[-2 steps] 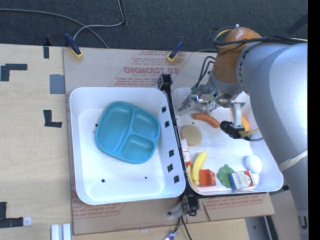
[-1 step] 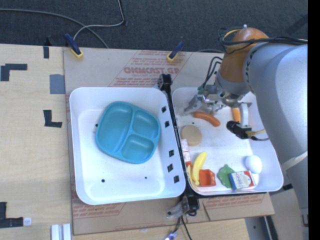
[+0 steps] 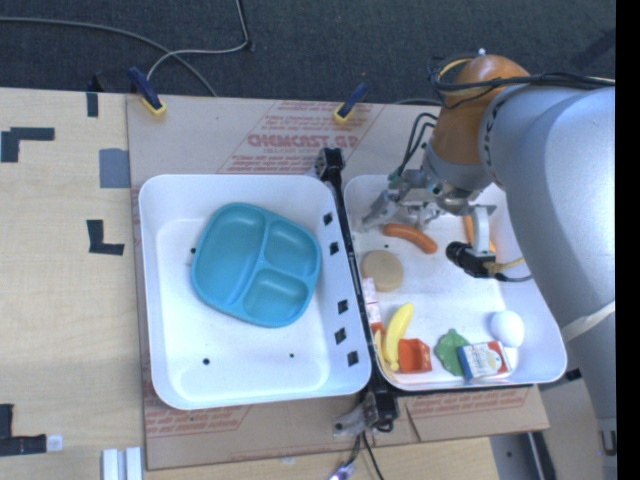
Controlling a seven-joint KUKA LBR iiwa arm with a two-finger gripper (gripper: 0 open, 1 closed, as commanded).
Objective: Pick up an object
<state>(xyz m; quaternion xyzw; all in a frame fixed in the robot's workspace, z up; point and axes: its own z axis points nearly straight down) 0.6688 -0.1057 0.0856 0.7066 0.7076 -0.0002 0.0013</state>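
The grey arm with its orange band reaches in over the right shallow white bin (image 3: 540,353), and its two-finger gripper (image 3: 392,208) hangs low over that bin's upper left corner; whether it is open or closed cannot be told from this view. Just beside it, to the lower right, lies an orange sausage-shaped toy hot dog (image 3: 411,237). Below that rests a round tan cookie-like disc (image 3: 382,269). Further down, a yellow plastic banana (image 3: 396,333) leans against a small red block (image 3: 414,354), with a green leafy toy (image 3: 450,351) and a small red-and-white carton (image 3: 486,360) alongside; its printing is too small to read. A white egg (image 3: 506,326) sits near the right wall.

The left white bin (image 3: 160,298) holds a light blue plastic plate with three compartments (image 3: 256,264), lying slightly tilted. The brown cardboard sheet (image 3: 250,138) under both bins carries red print reading "CHEMCAST" upside down, held by two blue-and-yellow clamps (image 3: 147,90).
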